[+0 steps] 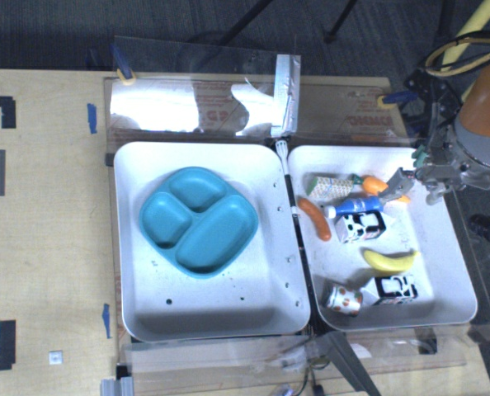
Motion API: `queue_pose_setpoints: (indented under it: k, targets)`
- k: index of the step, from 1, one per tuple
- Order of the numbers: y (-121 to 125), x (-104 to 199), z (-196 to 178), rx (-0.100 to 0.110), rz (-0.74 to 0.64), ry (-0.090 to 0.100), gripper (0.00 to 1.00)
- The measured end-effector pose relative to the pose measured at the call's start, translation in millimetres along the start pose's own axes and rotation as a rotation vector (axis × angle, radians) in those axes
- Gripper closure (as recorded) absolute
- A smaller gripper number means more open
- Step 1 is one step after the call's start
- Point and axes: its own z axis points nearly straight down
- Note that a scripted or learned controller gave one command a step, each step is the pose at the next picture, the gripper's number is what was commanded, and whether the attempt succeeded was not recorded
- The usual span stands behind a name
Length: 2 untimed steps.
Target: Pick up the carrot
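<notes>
The carrot [374, 185] is a short orange piece lying near the back wall of the right bin [459, 291], beside a printed packet [332, 188]. My gripper [414, 190] hangs at the back right of that bin, just right of the carrot. It is open, and its left finger [396, 182] reaches over the carrot's right end. Whether it touches the carrot I cannot tell. Nothing sits between the fingers.
The right bin also holds a red-orange sausage [315, 219], a blue bottle [356, 207], a cow-patterned carton [363, 227], a banana [389, 260], a small can [344, 299] and a black-and-white box [396, 288]. A blue divided plate [198, 219] lies in the left bin [138, 304].
</notes>
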Motion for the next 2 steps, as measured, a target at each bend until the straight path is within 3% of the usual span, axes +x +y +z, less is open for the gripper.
queue_pose_setpoints:
  k: [1,2]
  targets:
    - [56.6,-9.8,39.9,-0.004,-0.073,-0.003,0.00]
    - [63.0,-31.9,120.0,-0.005,-0.041,-0.002,0.00]
